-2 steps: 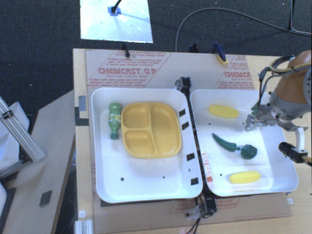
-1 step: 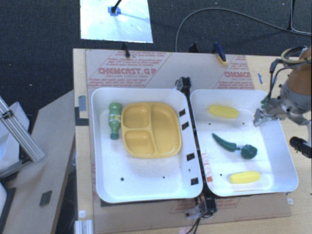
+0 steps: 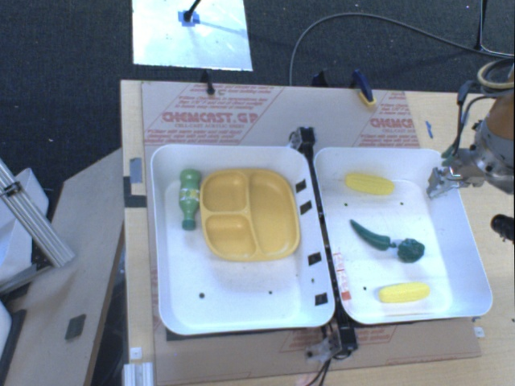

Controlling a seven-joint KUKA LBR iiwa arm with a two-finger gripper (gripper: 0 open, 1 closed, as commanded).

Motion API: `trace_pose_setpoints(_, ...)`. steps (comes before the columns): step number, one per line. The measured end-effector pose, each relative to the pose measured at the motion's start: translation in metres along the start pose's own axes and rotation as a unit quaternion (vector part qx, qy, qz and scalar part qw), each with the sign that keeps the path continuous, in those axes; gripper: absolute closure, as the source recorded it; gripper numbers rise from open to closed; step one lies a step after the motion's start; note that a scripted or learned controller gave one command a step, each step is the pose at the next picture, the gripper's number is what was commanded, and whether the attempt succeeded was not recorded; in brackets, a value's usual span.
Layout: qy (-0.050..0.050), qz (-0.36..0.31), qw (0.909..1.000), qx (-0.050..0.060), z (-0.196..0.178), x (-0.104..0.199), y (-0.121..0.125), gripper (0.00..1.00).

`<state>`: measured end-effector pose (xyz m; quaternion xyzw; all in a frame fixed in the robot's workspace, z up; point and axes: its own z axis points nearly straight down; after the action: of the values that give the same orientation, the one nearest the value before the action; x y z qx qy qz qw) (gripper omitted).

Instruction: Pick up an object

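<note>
The right bin (image 3: 467,248) holds a yellow corn cob (image 3: 369,185) near its back, a dark green pepper with a broccoli-like head (image 3: 388,242) in the middle, and a small yellow piece (image 3: 404,293) near the front. In the left bin (image 3: 173,292) lie a yellow divided plate (image 3: 248,215) and a green bottle (image 3: 189,199) beside its left edge. My gripper (image 3: 442,182) hangs over the right bin's back right rim, apart from all the objects, with nothing seen in it.
Black clips run along the seam between the bins (image 3: 312,223). A shiny metal sheet (image 3: 190,24) lies on the dark floor behind the bench. Cables (image 3: 354,22) curl behind the right bin, and a blue-yellow clamp (image 3: 364,88) sits on the board's back edge.
</note>
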<state>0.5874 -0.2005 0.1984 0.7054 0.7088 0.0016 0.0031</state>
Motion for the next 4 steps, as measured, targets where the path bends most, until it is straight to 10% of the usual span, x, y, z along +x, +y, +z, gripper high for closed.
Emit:
trace_pose_setpoints(1,0.000,0.000,1.0000,0.000,-0.047,0.000,0.002,1.00)
trace_pose_setpoints(4,0.002,-0.003,1.0000,0.003,-0.035,0.151,-0.036,1.00)
